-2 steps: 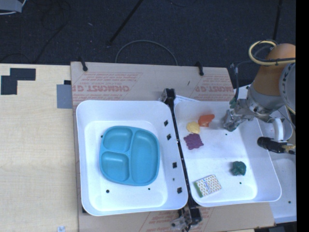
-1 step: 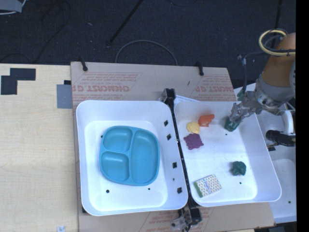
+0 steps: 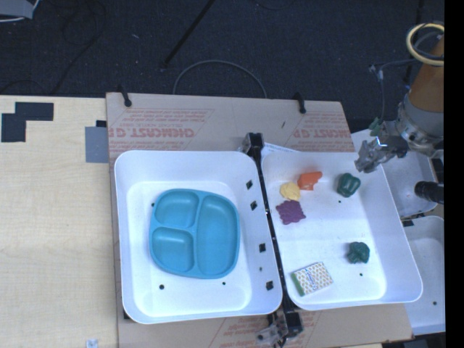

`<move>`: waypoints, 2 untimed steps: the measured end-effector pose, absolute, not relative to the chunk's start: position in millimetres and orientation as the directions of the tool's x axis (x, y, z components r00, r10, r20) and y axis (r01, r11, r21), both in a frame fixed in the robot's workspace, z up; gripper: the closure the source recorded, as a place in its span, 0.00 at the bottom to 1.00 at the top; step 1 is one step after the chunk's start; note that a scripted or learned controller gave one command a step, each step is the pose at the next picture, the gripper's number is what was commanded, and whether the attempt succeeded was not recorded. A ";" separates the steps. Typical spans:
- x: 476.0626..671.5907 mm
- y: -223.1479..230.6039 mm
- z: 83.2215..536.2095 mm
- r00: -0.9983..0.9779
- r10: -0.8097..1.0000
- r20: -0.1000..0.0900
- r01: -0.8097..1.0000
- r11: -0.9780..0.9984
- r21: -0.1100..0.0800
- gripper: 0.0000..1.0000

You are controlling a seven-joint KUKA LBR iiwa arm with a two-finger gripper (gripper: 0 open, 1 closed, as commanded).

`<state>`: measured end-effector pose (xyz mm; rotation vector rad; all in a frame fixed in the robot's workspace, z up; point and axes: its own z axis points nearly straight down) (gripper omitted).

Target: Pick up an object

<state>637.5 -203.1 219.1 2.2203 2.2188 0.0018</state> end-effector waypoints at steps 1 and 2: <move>635.6 -141.6 216.0 -0.005 1.000 0.003 1.000 0.005 -0.003 1.00; 628.2 -88.3 228.0 -0.005 1.000 0.003 1.000 0.005 -0.003 1.00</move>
